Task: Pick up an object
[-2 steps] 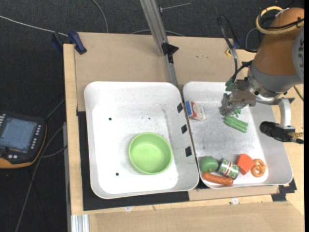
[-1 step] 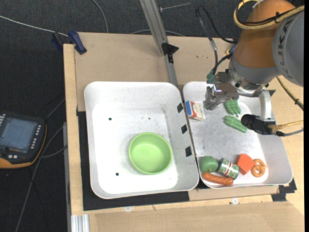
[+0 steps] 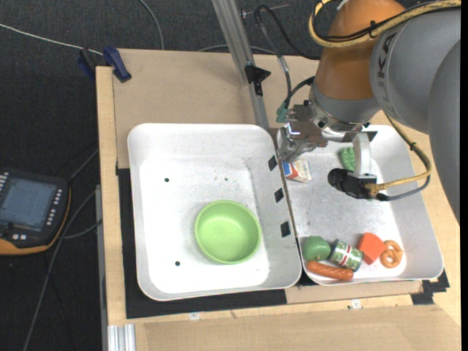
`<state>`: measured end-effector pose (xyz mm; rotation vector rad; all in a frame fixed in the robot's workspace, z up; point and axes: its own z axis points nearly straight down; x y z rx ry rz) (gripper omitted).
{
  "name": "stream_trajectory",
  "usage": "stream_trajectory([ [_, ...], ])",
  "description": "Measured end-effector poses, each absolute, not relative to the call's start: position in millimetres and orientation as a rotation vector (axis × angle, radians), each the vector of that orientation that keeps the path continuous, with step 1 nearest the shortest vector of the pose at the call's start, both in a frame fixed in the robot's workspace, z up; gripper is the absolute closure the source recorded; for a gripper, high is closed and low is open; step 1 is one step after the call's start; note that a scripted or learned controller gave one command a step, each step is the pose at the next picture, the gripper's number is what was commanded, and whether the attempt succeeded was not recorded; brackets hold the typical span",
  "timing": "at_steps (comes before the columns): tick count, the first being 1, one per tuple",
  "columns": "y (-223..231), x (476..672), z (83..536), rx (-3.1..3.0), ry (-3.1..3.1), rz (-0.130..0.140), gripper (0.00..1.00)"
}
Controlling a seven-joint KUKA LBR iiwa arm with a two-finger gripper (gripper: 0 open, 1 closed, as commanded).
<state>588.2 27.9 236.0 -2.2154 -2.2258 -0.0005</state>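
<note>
Here we are above the table, two white bins side by side, and the grey-and-orange arm is reaching in from the right, bent down over the far left corner of the right bin. The tool hangs right by the wall between the bins, and from this angle I can't tell whether it is apart or together. Just below it in the view lies a small red-and-white pack, flat on the bin floor, close against that dividing wall; whether the tool touches it, I can't say, and nothing shows it lifted. Beside the wrist, a green object peeks out, partly hidden, further right in the same bin. Down at the near edge of the right bin there's a crowd: a rounded green piece in the near left corner, a small can lying on its side just beside it, a reddish sausage stretched along the rim in front of both, then an orange-red block and a pretzel next to it on the right. Over in the left bin, a light green bowl sits upright, open side up, toward the near right part, well apart from the tool.
</note>
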Motion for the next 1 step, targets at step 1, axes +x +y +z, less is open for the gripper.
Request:
stream_trajectory([
  [1,78.7,607.3,245.7,-2.216,-2.226,-0.002,1.00],
])
